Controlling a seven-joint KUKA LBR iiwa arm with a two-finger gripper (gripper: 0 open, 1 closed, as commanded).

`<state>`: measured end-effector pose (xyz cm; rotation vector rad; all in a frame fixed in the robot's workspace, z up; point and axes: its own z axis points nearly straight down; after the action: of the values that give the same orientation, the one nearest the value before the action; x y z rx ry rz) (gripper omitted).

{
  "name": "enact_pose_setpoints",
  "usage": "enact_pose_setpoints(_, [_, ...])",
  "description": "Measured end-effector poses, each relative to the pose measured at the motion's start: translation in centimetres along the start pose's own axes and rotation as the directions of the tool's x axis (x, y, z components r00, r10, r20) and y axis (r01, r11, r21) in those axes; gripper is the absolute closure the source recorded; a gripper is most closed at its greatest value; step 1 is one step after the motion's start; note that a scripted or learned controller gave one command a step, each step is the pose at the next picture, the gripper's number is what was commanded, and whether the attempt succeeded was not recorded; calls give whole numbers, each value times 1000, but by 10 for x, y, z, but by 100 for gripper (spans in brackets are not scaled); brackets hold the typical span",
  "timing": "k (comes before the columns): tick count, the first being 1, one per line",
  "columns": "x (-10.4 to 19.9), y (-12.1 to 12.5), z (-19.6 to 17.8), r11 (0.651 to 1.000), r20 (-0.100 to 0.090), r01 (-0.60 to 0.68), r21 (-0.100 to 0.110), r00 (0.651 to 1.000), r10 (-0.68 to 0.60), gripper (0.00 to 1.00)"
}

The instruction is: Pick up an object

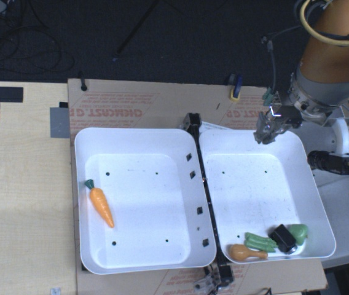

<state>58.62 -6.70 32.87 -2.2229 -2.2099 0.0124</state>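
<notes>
1. Above the right bin's [297,183] far rim we see the gripper [265,135]; we cannot tell how it is set.
2. We see a carrot [101,206] in the left bin [137,141].
3. We find a black object [283,238], green vegetables [262,242] and an orange piece [246,252] in the right bin's near corner.

A broad orange band [331,39] is seen above a grey wrist section [322,91]. A yellow-and-black cable [314,17] is looped beside it, and a dark metallic gripper [265,134] is fitted below.
</notes>
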Motion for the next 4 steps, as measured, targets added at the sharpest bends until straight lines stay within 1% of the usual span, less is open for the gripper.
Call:
enact_pose_setpoints(1, [84, 4, -97, 1000, -2, 14, -18, 1000, -14, 100])
enact_pose_setpoints(2, [50, -11, -19, 1000, 1, 2, 1, 1000, -2, 100])
enact_pose_setpoints(3, [127, 7, -152, 1000, -3, 15, -23, 1000, -15, 100])
enact_pose_setpoints(4, [163, 57, -45, 1000, 1, 9, 2, 1000, -9, 100])
